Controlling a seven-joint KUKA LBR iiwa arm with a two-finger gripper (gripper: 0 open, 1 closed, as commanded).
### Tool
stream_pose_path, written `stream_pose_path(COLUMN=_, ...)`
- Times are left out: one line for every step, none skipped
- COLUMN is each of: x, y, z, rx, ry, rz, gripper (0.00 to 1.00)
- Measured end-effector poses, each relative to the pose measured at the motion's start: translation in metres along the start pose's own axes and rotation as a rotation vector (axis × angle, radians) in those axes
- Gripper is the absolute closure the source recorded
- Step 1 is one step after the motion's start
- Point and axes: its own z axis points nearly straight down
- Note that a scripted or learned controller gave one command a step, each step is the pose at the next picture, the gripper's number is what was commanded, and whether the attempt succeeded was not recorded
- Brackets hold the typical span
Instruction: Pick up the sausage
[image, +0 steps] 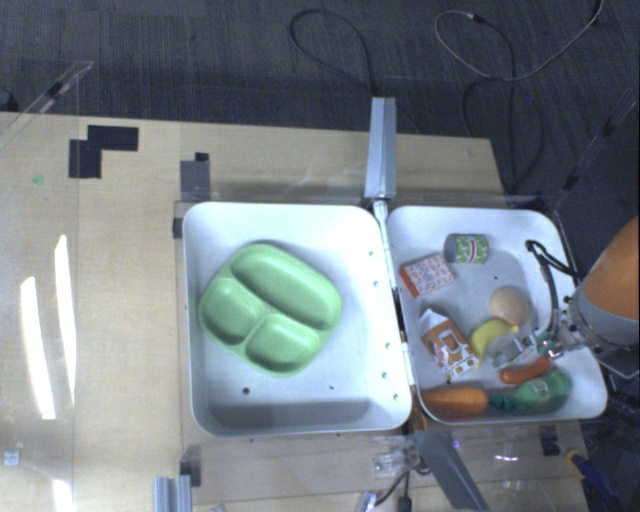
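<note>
The sausage is a short reddish-orange link lying near the front right of the right bin. My gripper hangs just above and behind it, close to its upper side, coming in from the right under the arm's orange band. The gripper's metal parts overlap the sausage's far end, and I cannot make out whether anything is gripped.
Around the sausage lie a green vegetable, a carrot, a yellow fruit, a tan bun, a small carton, a flat box and a green can. A green divided plate sits in the left bin.
</note>
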Motion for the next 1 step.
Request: stream_pose_path(x=0.0045, y=0.0012, z=0.0001, rx=0.0, ry=-0.002, rz=0.182, gripper=0.0)
